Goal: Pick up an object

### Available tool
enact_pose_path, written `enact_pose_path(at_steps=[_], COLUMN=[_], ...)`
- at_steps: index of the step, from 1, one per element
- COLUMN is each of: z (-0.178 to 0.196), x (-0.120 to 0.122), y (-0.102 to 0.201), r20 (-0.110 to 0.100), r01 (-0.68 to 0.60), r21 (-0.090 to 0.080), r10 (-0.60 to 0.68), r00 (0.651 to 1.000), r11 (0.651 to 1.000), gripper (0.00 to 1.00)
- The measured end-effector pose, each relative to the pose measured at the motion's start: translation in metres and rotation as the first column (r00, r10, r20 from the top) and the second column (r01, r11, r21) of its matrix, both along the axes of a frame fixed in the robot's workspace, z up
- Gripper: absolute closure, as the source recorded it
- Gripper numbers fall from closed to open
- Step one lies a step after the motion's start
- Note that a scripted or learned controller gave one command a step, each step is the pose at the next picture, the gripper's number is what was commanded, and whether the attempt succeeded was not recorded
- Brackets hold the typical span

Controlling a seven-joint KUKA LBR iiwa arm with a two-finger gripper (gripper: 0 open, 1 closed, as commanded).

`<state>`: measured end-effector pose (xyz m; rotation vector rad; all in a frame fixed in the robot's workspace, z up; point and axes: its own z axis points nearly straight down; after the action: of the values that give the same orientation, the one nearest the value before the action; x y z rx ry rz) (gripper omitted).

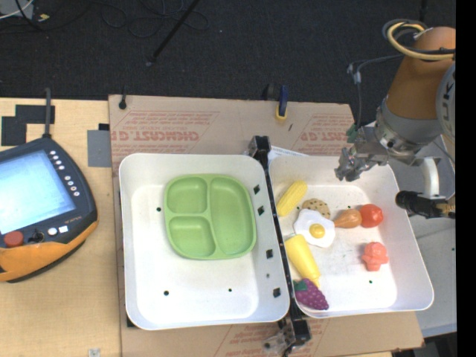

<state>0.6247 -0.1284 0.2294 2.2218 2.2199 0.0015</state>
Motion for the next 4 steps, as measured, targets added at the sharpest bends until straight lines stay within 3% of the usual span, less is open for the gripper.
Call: enact_pose_path(at_steps=[1, 4], z=[-0.01, 0.009], x=[-0.005, -0.014], y=[0.046, 0.196], r20=[-0.006, -0.006], r01=[-0.004, -0.005], r21=[0.002, 0.002], r10=[0.004, 0.005], r00=[1.0, 1.0], r11=[1.0, 1.0], gripper=[1.0, 1.0])
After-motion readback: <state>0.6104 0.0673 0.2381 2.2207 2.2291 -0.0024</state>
